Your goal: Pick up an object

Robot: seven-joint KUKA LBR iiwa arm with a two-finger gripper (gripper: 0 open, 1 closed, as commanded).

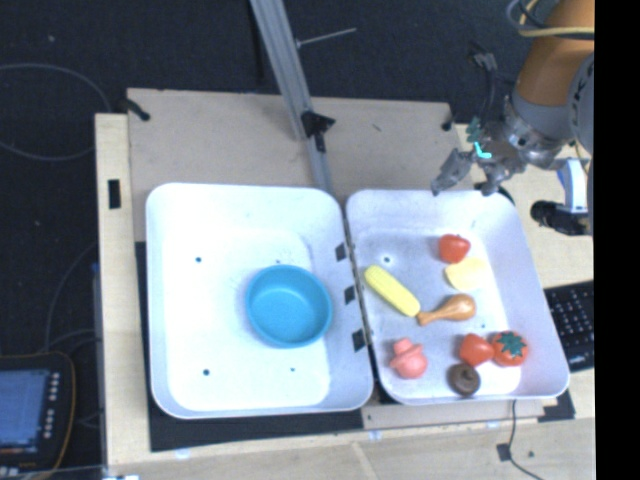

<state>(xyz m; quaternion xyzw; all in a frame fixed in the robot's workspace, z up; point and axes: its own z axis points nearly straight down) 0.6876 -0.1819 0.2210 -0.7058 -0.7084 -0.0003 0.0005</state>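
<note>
While the arm point(555, 63) hangs at the far right, its gripper point(466, 173) sits above the back rim of the right bin point(400, 223), fingers spread apart with nothing between them. Both white bins rest side by side on a pale wooden bench point(220, 138) over a black mat; dark floor with loose cables surrounds it. A grey pole point(285, 63) slants up from the bench behind the bins. The left bin point(200, 218) holds a blue bowl point(289, 305). The right bin holds a red pepper point(454, 248), a pale yellow piece point(465, 273) just below it, a corn cob point(391, 291), a drumstick point(449, 311), a pink toy point(407, 359), a tomato point(475, 349), a strawberry point(509, 347) and a brown piece point(463, 378). A keyboard point(572, 318) lies at the right, a screen point(30, 408) at the lower left
</note>
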